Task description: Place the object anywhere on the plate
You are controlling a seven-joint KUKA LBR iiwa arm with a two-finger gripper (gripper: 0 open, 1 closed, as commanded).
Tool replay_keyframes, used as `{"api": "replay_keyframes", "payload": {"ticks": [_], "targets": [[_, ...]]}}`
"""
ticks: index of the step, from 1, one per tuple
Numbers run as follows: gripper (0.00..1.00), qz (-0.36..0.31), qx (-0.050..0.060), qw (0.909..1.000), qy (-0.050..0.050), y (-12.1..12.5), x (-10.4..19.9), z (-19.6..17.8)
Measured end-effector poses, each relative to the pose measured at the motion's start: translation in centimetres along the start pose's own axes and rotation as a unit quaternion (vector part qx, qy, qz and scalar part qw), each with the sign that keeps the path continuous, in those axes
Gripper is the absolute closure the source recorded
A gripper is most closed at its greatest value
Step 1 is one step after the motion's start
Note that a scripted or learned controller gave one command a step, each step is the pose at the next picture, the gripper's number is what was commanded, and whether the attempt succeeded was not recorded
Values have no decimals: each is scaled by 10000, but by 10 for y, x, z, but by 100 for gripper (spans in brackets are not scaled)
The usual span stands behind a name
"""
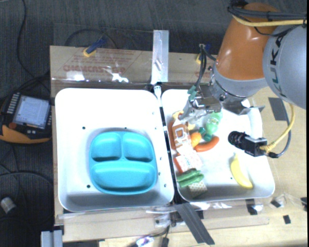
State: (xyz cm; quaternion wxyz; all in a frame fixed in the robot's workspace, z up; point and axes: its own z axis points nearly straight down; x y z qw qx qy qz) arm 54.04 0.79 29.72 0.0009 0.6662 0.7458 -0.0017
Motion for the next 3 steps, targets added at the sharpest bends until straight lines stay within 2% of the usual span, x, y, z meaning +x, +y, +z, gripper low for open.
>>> {"api": "replay_keyframes", "payload": {"ticks": [1, 2, 3], "targets": [[100, -276, 8, 9996, 13, -4, 88, 46], [100, 335, 22, 9994, 16, -53, 44, 115], [0, 333, 22, 9994, 17, -53, 44, 115]]}}
